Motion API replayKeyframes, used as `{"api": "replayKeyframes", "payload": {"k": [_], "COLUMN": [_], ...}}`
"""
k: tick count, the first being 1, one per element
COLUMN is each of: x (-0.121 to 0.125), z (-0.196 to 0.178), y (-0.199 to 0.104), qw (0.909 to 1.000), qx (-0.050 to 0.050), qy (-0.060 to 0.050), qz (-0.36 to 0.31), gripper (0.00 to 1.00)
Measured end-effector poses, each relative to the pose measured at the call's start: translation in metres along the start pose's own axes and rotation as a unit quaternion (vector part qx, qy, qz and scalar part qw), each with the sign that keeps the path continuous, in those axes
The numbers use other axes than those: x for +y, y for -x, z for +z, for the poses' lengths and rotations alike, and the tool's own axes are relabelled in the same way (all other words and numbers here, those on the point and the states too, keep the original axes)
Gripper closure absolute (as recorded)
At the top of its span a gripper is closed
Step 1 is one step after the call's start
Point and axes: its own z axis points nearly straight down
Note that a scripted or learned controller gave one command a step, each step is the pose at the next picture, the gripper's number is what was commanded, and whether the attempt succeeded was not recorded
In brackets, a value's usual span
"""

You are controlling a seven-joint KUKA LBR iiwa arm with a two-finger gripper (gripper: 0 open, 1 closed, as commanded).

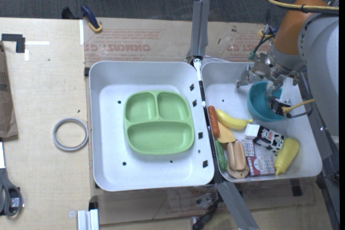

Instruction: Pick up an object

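My gripper (261,83) hangs at the back of the right bin (226,79), with its metal fingers spread open over the far rim of a blue bowl (261,105). Nothing sits between the fingers. In front of the bowl lie a banana (232,120), a red sausage (214,121), a white cube (252,130) and a black-and-white box (268,139). Nearer the front are a hot dog in a bun (236,158), a red packet (260,163) and a yellow squeeze bottle (285,154).
The left bin (102,116) holds a green divided plate (159,122). On the bench to the left lie a grey tape ring (70,133) and scissors (8,199). The arm (318,62) covers the right bin's far right corner.
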Motion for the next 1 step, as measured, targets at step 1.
{"api": "replayKeyframes", "payload": {"k": [1], "x": [0.0001], "z": [-0.0113], "y": [-0.0038], "qw": [1.0], "qx": [0.001], "qy": [-0.001], "qz": [-0.003], "gripper": [1.0]}}
